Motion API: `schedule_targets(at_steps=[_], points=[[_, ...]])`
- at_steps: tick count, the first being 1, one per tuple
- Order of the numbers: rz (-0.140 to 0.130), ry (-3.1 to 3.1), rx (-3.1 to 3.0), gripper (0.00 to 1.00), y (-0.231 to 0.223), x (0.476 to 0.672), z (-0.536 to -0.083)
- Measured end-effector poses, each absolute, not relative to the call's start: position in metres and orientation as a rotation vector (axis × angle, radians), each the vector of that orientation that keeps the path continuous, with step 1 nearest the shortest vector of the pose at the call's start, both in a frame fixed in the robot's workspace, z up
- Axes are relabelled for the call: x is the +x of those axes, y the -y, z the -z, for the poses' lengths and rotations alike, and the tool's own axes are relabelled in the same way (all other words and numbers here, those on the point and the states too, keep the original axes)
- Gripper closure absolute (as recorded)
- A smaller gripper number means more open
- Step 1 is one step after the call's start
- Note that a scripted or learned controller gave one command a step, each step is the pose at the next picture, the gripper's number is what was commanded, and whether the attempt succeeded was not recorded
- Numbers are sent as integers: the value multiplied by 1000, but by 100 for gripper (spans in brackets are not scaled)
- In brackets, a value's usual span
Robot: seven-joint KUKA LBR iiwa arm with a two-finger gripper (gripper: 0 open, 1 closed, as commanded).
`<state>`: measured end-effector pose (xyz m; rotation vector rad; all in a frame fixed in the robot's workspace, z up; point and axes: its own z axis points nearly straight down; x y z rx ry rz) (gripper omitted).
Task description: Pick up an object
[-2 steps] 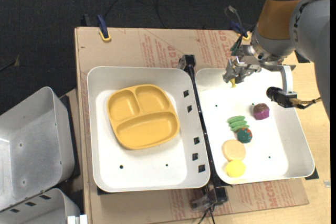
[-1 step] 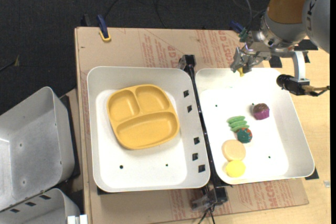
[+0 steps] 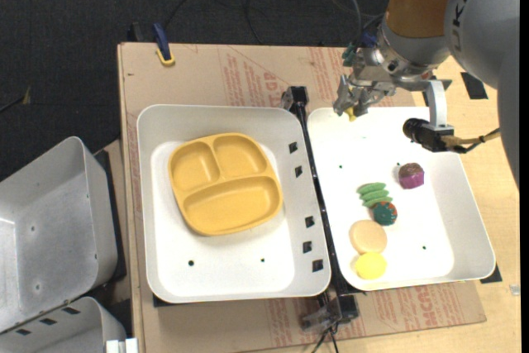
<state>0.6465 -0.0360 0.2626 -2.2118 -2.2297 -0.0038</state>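
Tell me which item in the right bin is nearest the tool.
The purple piece. It lies apart at the far right; the green, teal, cream and yellow ones sit lower.

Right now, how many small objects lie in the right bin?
5. A purple piece sits toward the far right; a green pod and a dark teal ball touch near the middle; below them lie a cream disc and a yellow disc. None seems hidden.

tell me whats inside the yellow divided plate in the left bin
Nothing shows in the yellow divided plate: its three compartments look bare. The bin floor beneath it is covered, so anything under there can't be seen.
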Motion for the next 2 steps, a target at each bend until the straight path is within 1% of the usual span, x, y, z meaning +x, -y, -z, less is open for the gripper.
schedule_targets(at_steps=[1, 2], points=[[1, 2229, -2211, 100, -11, 643, -263], [3, 2230, -2212, 100, -67, 641, -265]])
